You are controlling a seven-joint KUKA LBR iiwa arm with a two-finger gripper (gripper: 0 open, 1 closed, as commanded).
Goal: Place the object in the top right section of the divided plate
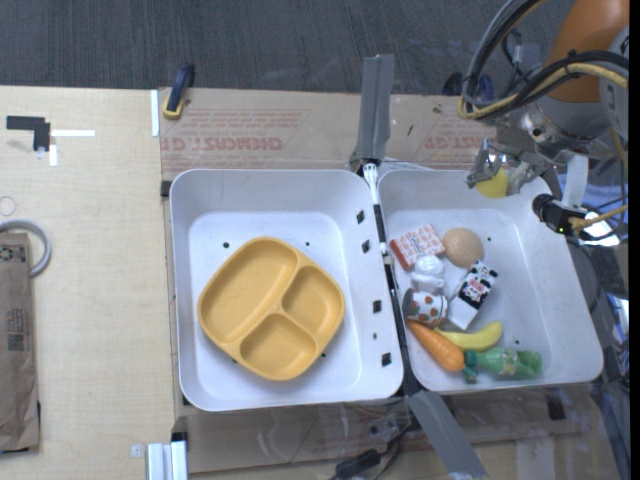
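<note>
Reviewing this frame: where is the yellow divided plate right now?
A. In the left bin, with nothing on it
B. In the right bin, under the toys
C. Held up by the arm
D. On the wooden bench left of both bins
A. The yellow divided plate lies flat in the left bin, its three sections bare, while the carrot, banana and other toys sit in the right bin.

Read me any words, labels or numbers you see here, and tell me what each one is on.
"CHEMCEL", printed in red and upside down on the cardboard sheet behind the bins; the rest of that line is too blurred to read.
Brown paper bag at the left edge: dark print, too small to read.
</note>
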